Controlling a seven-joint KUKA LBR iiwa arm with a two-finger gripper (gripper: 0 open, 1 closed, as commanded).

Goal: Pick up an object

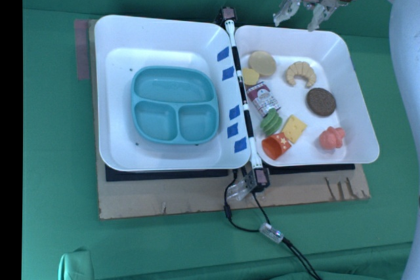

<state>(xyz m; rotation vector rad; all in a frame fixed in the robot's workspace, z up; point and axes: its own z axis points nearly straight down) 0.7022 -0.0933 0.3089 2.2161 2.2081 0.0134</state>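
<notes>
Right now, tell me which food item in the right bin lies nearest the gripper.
The croissant, tan and curved, at the bin's far end. It lies closest below the open gripper; the dark round cookie sits farther toward the front.

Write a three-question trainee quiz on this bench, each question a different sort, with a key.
1. True or false: the teal divided plate lies in the right bin.
2. Which item sits nearest the gripper? A) croissant B) orange cup C) pink toy
3. Fill in: the dark round cookie lies in the ___ bin.

Key: 1 false, it lies in the left bin. 2 A. 3 right.
</notes>
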